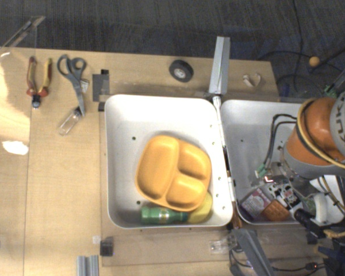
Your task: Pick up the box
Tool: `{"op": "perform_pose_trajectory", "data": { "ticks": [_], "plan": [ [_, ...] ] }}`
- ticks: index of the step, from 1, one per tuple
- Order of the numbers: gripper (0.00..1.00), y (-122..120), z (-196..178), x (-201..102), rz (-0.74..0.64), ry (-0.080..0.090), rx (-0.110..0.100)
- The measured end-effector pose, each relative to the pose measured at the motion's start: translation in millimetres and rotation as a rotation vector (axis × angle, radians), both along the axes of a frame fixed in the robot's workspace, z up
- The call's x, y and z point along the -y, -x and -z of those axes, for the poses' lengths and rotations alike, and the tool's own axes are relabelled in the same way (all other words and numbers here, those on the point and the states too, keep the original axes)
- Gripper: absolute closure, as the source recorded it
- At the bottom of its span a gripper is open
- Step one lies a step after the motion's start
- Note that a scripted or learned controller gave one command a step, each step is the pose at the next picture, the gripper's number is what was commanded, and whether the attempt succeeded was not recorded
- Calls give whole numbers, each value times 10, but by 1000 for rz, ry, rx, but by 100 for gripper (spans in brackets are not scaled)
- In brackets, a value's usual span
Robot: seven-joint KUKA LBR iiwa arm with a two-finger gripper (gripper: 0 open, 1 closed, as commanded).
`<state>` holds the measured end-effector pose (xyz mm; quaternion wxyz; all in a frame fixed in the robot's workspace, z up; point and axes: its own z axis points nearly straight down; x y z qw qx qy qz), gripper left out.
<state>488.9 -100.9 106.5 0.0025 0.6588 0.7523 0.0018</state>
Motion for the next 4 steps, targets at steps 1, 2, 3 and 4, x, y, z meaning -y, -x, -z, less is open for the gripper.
{"op": "perform_pose_trajectory", "data": {
  "ticks": [1, 2, 3, 4],
  "plan": [
    [100, -86, -959, 230, 129, 0, 2],
    [0, -84, -956, 230, 129, 0, 1],
    [0, -43, 114, -95, 101, -1, 2],
    [0, -805, 173, 97, 131, 2, 10]
  ]
}}
